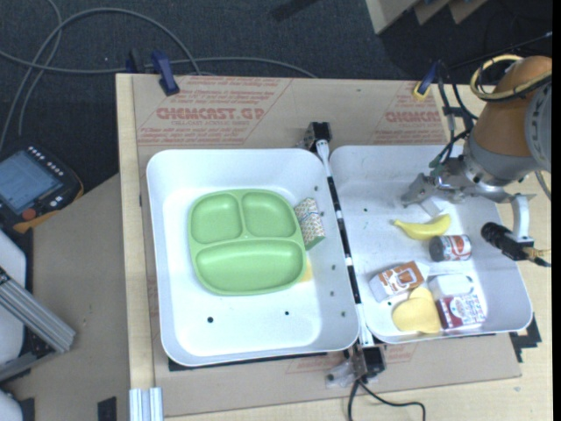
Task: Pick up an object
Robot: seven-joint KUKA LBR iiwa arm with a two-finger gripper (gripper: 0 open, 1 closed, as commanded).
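Note:
In the right bin (377, 178), my gripper (423, 193) hangs low over the back part, just above and behind a yellow banana (422, 227). Nothing shows between its jaws. A small red and silver can (450, 247) lies on its side to the right of the banana. Nearer the front lie a brown and white carton (396, 280), a yellow soft object (416, 312) and a red and white packet (462, 310). The grey arm with its orange band (508, 117) comes in from the right.
The left bin (175, 314) holds a green divided plate (245, 239), with a small patterned packet (308, 219) leaning at its right edge. A ridge with a black clamp (320, 134) separates the two bins. Cables and a handheld pendant (31, 182) lie off the bench at left.

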